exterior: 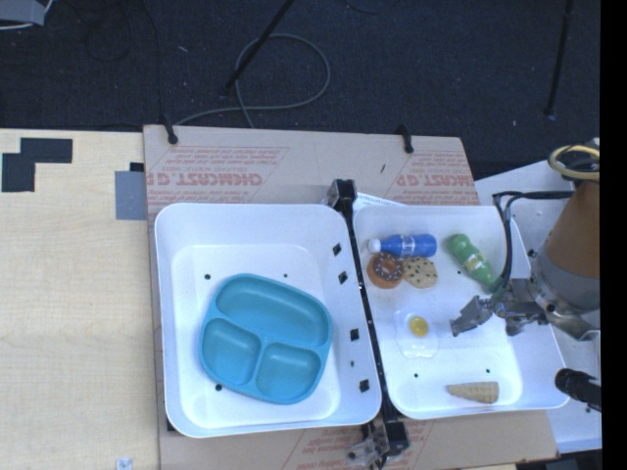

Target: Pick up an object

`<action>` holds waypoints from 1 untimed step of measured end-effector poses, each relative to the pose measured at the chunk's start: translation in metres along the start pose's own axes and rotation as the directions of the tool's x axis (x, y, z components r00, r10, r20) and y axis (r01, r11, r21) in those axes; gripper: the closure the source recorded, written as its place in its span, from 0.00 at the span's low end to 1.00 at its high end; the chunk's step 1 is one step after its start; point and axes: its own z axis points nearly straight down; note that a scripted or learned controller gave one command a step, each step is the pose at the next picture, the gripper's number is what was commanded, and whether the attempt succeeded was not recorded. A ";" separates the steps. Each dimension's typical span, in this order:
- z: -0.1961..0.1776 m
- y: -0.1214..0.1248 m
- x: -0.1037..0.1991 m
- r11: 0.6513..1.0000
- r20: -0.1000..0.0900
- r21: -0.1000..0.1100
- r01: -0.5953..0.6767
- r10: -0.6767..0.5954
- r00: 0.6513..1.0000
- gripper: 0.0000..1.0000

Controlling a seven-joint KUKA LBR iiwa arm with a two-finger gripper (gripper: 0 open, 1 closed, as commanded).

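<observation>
Dark carpet with loose cables lay behind the bench, and on the bench a brown cardboard sheet [294,169] carried two shallow white bins side by side. Over the right bin [431,399] the gripper [474,318] hung low, near the bin's right wall, and its dark fingers pointed to the left; how wide the jaws stood could not be told from this slanted view, and nothing was seen between them. Just to the left of the gripper, apart from it, a small yellow round piece [419,327] lay on the bin floor. Above the gripper, near the far right part of the bin, a green bottle [471,258] lay tilted. More to the left a blue bottle [409,246] with a white cap lay on its side, and just below it sat a brown doughnut [385,271] and a speckled cookie [421,274], close together. Near the front wall of the same bin a tan cone [474,392] lay flat, well apart from the gripper. Behind the gripper the grey arm [578,262] came in from the right. Across the black divider, the left bin [196,233] held a blue divided plate [265,338] with three compartments.
</observation>
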 end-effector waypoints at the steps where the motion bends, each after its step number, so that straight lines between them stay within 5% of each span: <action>1: -0.007 0.003 0.000 1.000 0.003 -0.014 0.003 -0.003 1.000 0.00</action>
